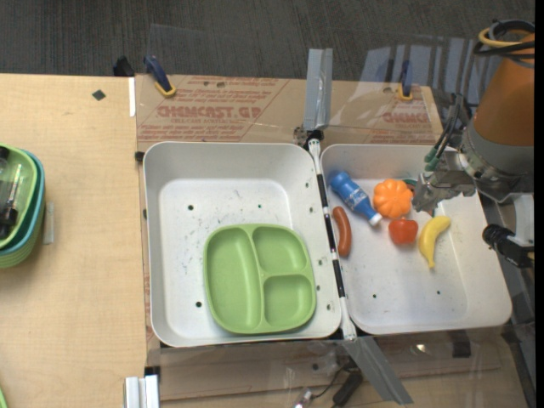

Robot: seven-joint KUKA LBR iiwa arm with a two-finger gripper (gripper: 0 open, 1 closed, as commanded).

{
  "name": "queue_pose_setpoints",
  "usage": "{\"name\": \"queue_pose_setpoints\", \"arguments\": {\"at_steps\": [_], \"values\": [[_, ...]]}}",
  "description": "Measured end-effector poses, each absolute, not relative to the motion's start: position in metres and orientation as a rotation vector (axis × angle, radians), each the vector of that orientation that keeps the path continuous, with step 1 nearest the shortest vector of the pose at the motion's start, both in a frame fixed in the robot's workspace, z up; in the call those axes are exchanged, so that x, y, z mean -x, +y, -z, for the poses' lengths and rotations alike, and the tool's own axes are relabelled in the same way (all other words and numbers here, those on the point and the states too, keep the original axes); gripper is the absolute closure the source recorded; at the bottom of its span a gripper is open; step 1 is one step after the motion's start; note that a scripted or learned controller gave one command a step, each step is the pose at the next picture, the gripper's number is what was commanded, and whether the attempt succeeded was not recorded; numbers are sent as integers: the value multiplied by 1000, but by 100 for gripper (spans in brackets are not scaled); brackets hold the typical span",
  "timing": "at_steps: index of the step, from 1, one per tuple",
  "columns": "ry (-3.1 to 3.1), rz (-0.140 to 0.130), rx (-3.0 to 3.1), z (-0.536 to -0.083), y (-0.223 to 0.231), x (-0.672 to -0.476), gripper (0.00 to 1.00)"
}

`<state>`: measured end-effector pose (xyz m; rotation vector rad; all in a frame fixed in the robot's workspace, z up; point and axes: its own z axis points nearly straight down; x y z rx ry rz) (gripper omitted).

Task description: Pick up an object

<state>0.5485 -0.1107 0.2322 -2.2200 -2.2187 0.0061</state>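
Observation:
The right bin (425,306) holds several toy foods. A blue bottle (351,195) lies at its back left, and an orange pumpkin (392,197) sits beside it. In front of the pumpkin is a small red tomato (403,230), with a yellow banana (433,237) to its right. A red sausage (342,230) lies along the bin's left wall. My gripper (425,197) hangs low at the back right of this bin, just right of the pumpkin and above the banana's top end. Nothing shows between it and these objects.
The left bin (166,228) carries a green divided plate (259,277). A stack of green containers (17,206) sits at the wooden bench's far left edge. Cardboard (221,109) and clamps line the back, and a metal post (319,92) rises between the bins.

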Motion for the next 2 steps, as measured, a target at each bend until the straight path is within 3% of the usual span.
{"name": "queue_pose_setpoints", "arguments": {"at_steps": [1, 2], "values": [[-2284, -3, 2157, -236, -11, -580, 100], [-2326, -7, 2108, -190, 85, -535, 100]]}}
